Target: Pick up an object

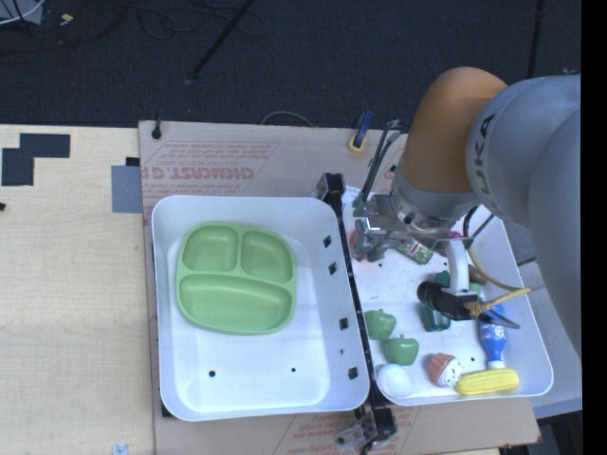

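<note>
- Clearly the big grey arm (531,150), smooth and rounded with its orange band, is down over the far end of the right bin (536,368), so I judge the step in hand to be the reach for a grasp.
- Left bin (190,387): glossy white plastic, shallow, holding a matte green divided plate (235,278) with three wells.
- Gripper (372,242): metal, low near the divider; how far it is open I cannot tell, nor whether it has anything.
- Candidates lie nearer the front: a bumpy yellow corn cob (488,381), a blue-capped tube (492,342), two green pepper-like toys (400,350), a white egg shape (395,379).
- Next, I judge, it must settle squarely on one piece; rounded, slick toys may slip.
</note>
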Motion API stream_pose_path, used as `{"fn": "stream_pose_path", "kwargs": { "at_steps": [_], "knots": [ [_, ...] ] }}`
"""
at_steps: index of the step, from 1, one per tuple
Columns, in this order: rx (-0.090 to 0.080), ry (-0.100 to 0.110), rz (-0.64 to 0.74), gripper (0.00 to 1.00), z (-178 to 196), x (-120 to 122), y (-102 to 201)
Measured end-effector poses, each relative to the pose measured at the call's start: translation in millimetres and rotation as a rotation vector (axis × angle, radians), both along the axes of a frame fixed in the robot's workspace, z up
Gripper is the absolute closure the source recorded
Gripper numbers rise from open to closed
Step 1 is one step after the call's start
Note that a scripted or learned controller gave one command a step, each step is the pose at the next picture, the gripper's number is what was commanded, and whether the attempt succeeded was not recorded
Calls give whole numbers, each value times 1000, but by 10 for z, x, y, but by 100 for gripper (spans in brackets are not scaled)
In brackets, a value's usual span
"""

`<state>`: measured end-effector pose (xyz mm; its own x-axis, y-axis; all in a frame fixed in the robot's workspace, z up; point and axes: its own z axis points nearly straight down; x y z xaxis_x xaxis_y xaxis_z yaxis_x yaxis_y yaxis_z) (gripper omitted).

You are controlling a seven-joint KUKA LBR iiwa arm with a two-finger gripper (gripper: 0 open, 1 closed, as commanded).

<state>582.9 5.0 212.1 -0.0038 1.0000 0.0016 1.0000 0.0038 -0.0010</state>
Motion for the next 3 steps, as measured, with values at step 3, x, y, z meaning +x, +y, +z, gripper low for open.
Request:
{"fn": "stream_pose_path", "kwargs": {
  "at_steps": [3],
  "knots": [
    [-2,1,-4,100,175,197,160]
  ]
}}
